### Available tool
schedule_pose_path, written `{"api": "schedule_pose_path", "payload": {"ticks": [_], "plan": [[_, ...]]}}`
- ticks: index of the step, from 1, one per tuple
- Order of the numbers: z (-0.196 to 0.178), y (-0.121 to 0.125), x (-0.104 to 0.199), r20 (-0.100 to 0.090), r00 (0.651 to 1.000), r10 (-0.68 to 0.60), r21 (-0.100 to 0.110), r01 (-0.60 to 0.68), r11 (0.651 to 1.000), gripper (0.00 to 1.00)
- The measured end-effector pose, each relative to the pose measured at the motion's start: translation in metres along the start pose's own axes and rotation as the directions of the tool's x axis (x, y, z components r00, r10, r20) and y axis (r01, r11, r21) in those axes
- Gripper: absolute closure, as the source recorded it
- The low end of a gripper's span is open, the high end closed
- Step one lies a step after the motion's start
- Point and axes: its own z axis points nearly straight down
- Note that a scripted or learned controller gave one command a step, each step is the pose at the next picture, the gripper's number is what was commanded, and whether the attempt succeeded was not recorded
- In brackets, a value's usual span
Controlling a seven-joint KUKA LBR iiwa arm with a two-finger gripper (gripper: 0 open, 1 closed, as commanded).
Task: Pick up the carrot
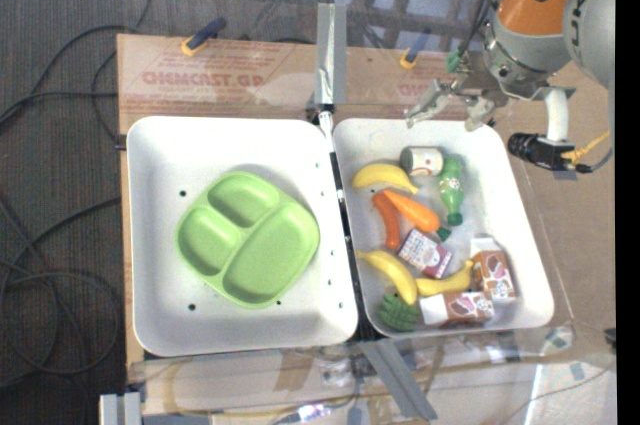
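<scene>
The orange carrot point(412, 208) lies slanted in the middle of the right bin point(523, 203), between a yellow banana point(383, 176) above it and a pink packet point(425, 253) below it. A second, redder orange piece point(388, 219) lies just to its left. My gripper point(451, 105) hangs over the far rim of the right bin, well above and to the right of the carrot. Its fingers are spread apart with nothing between them.
The right bin also holds a small can point(423, 160), a green bottle point(452, 187), two more bananas point(393, 275), a green leafy item point(399, 315) and red-brown packets point(492, 275). A green divided plate point(249, 238) sits in the left bin point(160, 213).
</scene>
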Motion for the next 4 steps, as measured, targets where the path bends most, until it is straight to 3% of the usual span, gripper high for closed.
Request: {"api": "schedule_pose_path", "payload": {"ticks": [1,2,3,4], "plan": [[0.15,-0.032,-0.021,0.002,1.0,-0.006,0.002,0.006,1.0,0.0],[0.17,-0.043,-0.038,0.004,0.98,-0.2,-0.009,0.2,0.98,0.0],[0.169,-0.107,-0.038,0.005,0.991,-0.135,-0.011,0.135,0.991,0.0],[0.168,-0.137,-0.047,0.015,0.931,-0.366,-0.02,0.366,0.93,0.0]]}}
